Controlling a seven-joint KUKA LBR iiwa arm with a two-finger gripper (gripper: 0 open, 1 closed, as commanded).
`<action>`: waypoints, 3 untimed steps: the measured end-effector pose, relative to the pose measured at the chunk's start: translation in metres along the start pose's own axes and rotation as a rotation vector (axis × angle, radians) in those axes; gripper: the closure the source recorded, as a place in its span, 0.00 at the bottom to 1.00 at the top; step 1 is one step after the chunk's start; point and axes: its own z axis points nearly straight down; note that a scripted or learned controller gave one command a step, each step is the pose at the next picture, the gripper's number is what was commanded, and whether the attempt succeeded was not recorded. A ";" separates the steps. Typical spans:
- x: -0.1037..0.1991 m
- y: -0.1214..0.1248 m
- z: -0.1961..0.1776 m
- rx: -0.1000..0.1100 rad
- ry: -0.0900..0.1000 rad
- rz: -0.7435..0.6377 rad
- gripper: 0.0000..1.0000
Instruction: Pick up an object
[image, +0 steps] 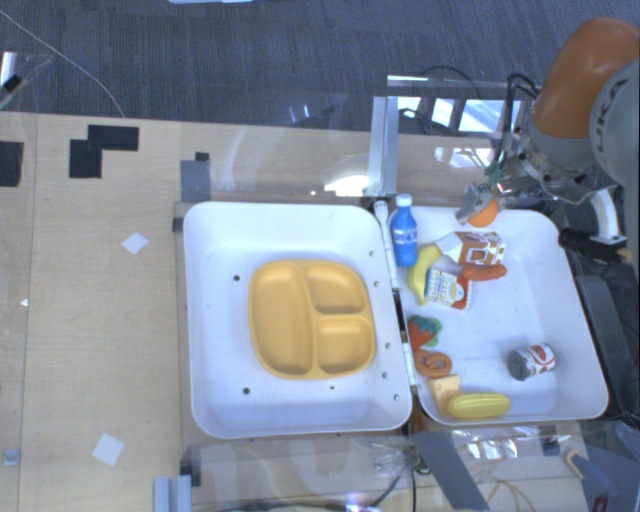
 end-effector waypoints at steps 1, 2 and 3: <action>-0.004 -0.002 -0.077 0.005 -0.001 0.062 1.00; -0.007 -0.005 -0.089 0.014 0.001 0.331 1.00; 0.009 -0.078 -0.011 0.024 0.003 0.370 1.00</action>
